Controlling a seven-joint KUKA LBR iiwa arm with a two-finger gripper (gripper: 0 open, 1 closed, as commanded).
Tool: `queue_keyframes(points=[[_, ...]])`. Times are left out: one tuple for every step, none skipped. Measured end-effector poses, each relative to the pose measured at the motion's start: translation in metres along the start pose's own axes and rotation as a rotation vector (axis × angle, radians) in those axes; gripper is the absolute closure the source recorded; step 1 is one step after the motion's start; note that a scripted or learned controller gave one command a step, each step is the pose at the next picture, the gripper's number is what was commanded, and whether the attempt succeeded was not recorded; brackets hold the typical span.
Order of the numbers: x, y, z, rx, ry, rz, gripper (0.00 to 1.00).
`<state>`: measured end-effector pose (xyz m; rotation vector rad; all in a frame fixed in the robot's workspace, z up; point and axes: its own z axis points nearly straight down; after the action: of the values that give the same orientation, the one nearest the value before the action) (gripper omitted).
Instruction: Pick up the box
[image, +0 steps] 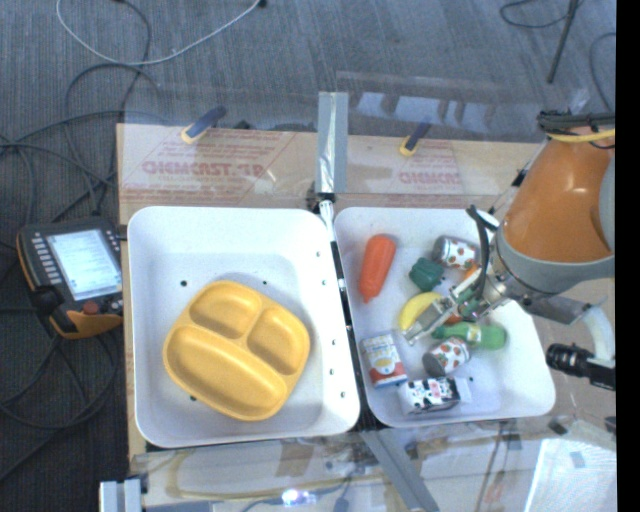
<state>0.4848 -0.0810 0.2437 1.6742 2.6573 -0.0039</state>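
At the near edge of the right bin (545, 395) lies a small black-and-white patterned box (434, 393), its long side running roughly left to right along the bin's front wall. Just up and left of it sits a second small box (382, 359), white with a red label, standing closer to the divider between the bins. Either could be the box the task means; I cannot tell which is intended. The end effector (447, 310) hangs above the middle of the right bin, over the yellow banana (418, 308), and whether it is spread or pressed together cannot be made out against the clutter. From it the patterned box lies straight toward the near edge, past a small can (446, 354), while the red-labelled box lies toward the near-left corner. As a judgement, the coming move calls for a shift toward the front of the bin before descending. Counting the right bin: two boxes, two small cans, the second at (456, 251), one orange carrot (376, 265), one banana, one dark green piece (427, 272) and one green bottle-like item (478, 334). The left bin (150, 300) holds one yellow divided plate (238, 347).
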Motion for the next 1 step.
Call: queue_keyframes(points=[[-0.0168,-0.008,-0.0655,-0.001,0.0,-0.045,0.0]])
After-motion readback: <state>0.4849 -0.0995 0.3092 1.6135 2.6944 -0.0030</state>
